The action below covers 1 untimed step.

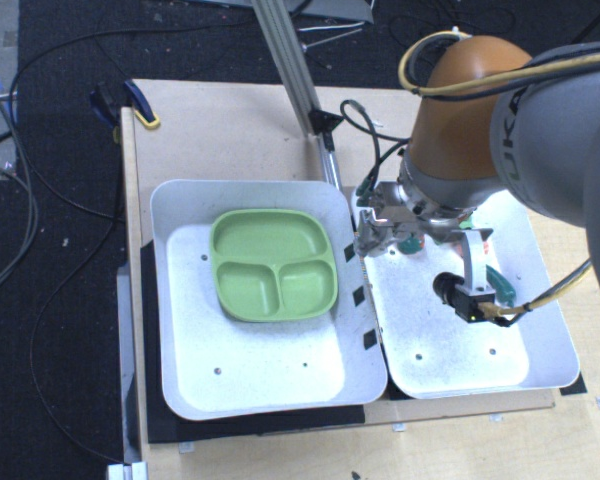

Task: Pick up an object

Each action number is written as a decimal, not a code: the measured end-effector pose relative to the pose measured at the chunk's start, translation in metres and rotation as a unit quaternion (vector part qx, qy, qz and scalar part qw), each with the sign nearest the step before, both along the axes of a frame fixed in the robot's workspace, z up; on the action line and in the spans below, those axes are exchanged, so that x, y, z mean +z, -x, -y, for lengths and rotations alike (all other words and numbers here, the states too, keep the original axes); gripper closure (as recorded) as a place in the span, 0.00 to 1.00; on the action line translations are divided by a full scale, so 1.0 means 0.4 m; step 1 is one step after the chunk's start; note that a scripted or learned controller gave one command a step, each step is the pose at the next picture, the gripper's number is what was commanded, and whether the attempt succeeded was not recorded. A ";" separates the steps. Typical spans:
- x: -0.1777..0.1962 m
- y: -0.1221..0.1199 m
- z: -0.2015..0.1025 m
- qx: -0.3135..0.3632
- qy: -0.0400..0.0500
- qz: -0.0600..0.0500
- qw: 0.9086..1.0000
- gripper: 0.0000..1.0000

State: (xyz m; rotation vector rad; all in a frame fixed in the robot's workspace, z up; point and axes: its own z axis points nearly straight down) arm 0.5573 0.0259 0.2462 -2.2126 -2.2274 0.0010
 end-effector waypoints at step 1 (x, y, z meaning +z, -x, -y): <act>-0.039 0.010 -0.141 0.001 0.000 -0.001 1.000 1.00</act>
